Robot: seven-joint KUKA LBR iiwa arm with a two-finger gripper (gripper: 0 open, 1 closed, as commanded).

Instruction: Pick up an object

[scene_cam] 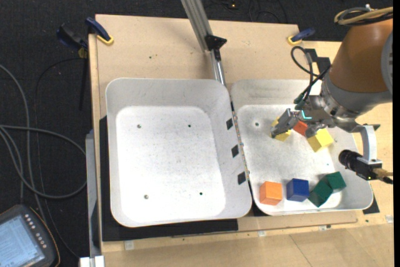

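Observation:
My gripper (289,125) hangs low over the upper middle of the right bin (262,103), reaching in from the right under the grey and orange arm. A small yellow block (282,135) lies right at its tip, and a red block (300,129) sits just behind it; whether either one is touched is unclear. A larger yellow block (320,139) rests a little to the right. Along the bin's front stand an orange cube (270,192), a blue cube (298,189) and a green block (328,187).
The left bin (125,97) sits beside the right one, joined at a hinge-like strip with black clips (236,150). A metal pole (194,3) slants in from the top. A black fitting (353,162) projects from the arm over the bin's right edge.

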